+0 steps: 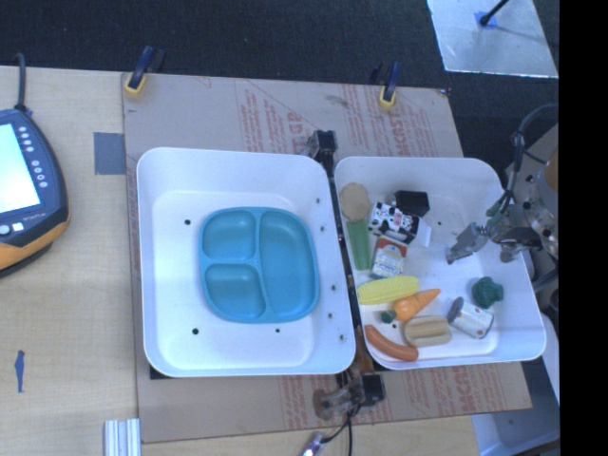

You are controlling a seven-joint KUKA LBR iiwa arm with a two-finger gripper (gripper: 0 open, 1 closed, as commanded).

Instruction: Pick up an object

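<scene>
The right white bin holds several toy items: a yellow corn cob, an orange carrot, a red sausage, a tan bun, a small silver can, a green lump, a black-and-white spotted box, a black block, a small carton and a green stick with a tan head. My gripper hangs over the bin's right part, above bare floor. It is open with nothing between its fingers. The green lump lies just below it.
The left white bin holds a blue divided plate. A handheld pendant lies on the bench at far left. Clamps hold the cardboard sheet at the back. The bin walls meet around the middle.
</scene>
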